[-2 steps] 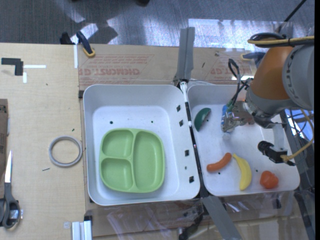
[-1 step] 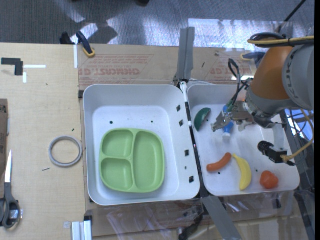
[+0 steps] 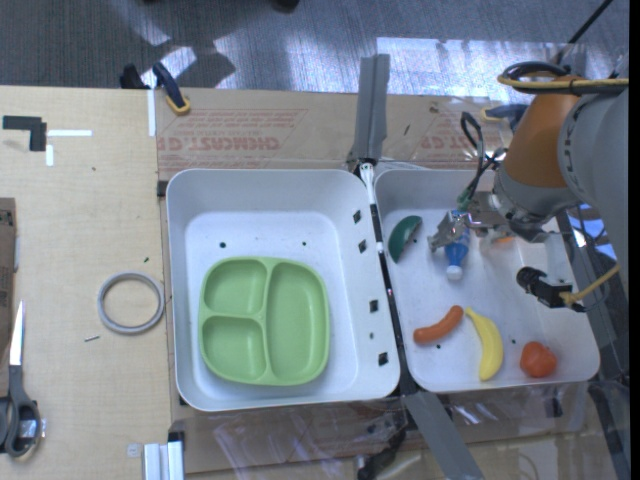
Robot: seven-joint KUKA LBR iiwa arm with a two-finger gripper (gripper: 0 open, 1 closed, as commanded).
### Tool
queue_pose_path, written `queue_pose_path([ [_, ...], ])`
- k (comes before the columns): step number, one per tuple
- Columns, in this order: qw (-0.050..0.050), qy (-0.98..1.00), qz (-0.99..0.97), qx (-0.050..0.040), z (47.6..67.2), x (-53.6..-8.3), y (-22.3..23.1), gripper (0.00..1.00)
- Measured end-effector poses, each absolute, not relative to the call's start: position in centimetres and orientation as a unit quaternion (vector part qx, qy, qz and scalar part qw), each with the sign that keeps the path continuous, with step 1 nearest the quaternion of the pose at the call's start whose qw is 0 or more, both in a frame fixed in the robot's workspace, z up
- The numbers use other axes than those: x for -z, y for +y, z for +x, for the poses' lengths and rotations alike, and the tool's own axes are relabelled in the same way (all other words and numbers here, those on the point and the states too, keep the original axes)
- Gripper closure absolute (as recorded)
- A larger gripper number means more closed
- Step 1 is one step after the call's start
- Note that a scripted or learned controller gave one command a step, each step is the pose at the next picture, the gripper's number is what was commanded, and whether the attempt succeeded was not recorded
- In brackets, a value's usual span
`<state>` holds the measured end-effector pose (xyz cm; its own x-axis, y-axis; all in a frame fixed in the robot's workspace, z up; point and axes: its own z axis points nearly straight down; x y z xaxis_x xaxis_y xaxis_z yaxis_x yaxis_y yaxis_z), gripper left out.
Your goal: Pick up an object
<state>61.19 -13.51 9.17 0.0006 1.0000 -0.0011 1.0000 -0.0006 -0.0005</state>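
Gripper (image 3: 452, 236) low in right bin (image 3: 575, 363), beside green leaf (image 3: 404, 235); finger state indiscernible. Blue-white object (image 3: 456, 256) directly beneath.

Blue-capped bottle (image 3: 456, 255) — right bin (image 3: 570, 358), beside the green object (image 3: 403, 235).

The one legible marking is red print on the brown cardboard sheet (image 3: 250, 133) that lies on the tabletop (image 3: 80, 228) behind the two bins. It appears upside down and mirrored from this angle, in large capitals that look like "CHEMCAL", with a further letter or two beside them. Smaller red lines beneath it are too blurred to read.
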Motion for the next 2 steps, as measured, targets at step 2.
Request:
queue_pose_path([
  [2, 0.000, 0.708, 0.706, 0.0006, 61.8, -19.2, -6.7, 1.00],
])
